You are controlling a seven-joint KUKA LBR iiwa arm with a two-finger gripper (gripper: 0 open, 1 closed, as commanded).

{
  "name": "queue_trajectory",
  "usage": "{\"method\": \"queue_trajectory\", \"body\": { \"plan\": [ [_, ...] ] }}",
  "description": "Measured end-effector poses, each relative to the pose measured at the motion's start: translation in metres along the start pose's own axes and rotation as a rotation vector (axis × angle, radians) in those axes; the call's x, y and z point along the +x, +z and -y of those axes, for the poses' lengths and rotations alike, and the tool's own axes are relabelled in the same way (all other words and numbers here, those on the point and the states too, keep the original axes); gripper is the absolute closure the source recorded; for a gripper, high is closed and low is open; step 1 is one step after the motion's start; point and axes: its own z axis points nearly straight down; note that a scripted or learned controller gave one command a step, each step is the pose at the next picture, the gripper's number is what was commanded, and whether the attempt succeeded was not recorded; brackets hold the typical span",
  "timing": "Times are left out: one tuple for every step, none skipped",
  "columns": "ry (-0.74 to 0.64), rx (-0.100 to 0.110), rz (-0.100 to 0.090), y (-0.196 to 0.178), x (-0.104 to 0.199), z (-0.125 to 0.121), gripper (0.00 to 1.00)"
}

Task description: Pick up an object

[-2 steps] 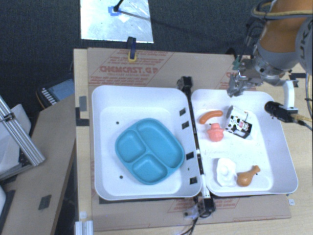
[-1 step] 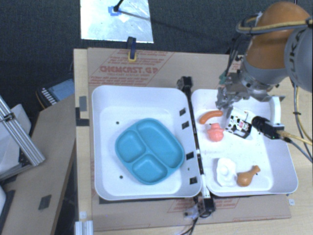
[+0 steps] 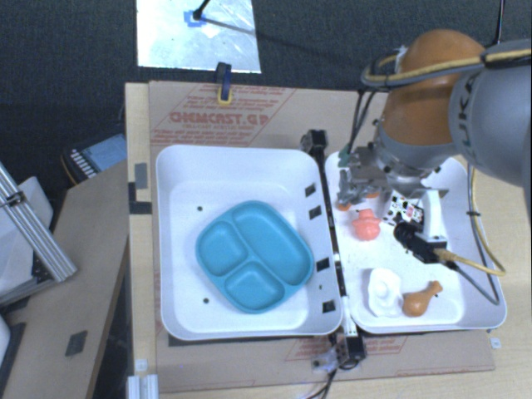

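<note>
Two bins [image 3: 183, 181] [image 3: 470, 302]; one blue tray [image 3: 253, 256], pink toy [image 3: 366, 225], white toy [image 3: 382, 293], brown drumstick [image 3: 420, 298].

Robotics lab, grey-and-orange industrial arm [image 3: 499, 115] above two shallow white bins [image 3: 179, 306], plain bench [image 3: 137, 140] lined with printed cardboard sheet [image 3: 249, 115], aluminium framing rail [image 3: 37, 239] at left, dark carpet [image 3: 66, 40] beyond

A divided plate [image 3: 253, 256] was set in the left bin [image 3: 179, 223], toward its front right corner. In the right bin [image 3: 467, 306], a ball [image 3: 366, 225] was placed near the left wall; a lump [image 3: 382, 293] was laid at the front edge, a drumstick-shaped piece [image 3: 421, 298] just right of it.
</note>
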Motion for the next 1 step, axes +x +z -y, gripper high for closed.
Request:
{"method": "queue_trajectory", "body": {
  "plan": [
    [-0.001, -0.002, 0.000, 0.0008, 0.0553, 0.0246, 1.00]
  ]
}}
